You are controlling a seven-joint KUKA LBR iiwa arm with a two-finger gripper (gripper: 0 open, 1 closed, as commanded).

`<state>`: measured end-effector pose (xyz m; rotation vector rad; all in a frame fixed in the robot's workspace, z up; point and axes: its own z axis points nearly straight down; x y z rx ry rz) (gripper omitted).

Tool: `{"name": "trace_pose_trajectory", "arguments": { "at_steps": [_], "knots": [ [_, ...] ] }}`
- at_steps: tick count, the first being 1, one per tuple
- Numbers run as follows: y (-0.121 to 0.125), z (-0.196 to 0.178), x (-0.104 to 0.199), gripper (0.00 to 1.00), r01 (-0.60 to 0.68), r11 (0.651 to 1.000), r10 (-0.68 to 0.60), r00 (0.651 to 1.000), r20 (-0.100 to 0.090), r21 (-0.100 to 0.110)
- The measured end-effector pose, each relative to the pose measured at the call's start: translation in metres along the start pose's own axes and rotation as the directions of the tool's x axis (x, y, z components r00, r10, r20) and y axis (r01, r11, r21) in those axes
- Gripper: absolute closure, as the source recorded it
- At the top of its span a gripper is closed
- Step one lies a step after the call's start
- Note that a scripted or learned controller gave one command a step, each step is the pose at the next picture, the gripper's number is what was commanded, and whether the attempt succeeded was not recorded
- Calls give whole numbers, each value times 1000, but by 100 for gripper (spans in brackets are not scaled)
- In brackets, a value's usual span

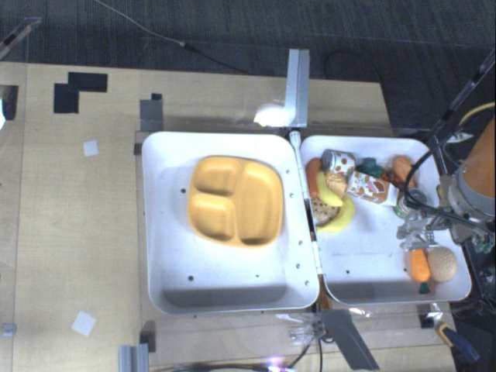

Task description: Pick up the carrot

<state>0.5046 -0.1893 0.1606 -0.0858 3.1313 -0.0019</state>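
Our gripper (416, 237) hangs in the right bin (364, 273), near its right side, just above the carrot (419, 266). We cannot tell how it is set, because the metal parts are small and tangled with black cables. Nothing we can see is held in it.

The carrot lies right under the gripper, near the bin's front right corner. It is short and orange, with a little green end pointing toward the front of the bin. A round tan ball-like thing (442, 263) sits touching it, or almost touching it, on the right side.

We think the carrot is a toy, so it is likely light and hard, and it will not squash or break. Its skin looks smooth, so it may slip. It is also round, so it may roll away if we push it on one side.

We think the best place to grab is the fat orange middle, not the thin green end. One finger has to fit between the carrot and the tan thing, and that gap looks very tight.

Farther left in the same bin is a heap of toy food with a yellow banana (338, 215). The left bin (167, 208) holds a yellow tray (235, 200).
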Motion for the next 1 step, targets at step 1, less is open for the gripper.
{"name": "trace_pose_trajectory", "arguments": {
  "at_steps": [1],
  "knots": [
    [9,52,10,100,34,999,-34,999,-4,-2]
  ]
}}
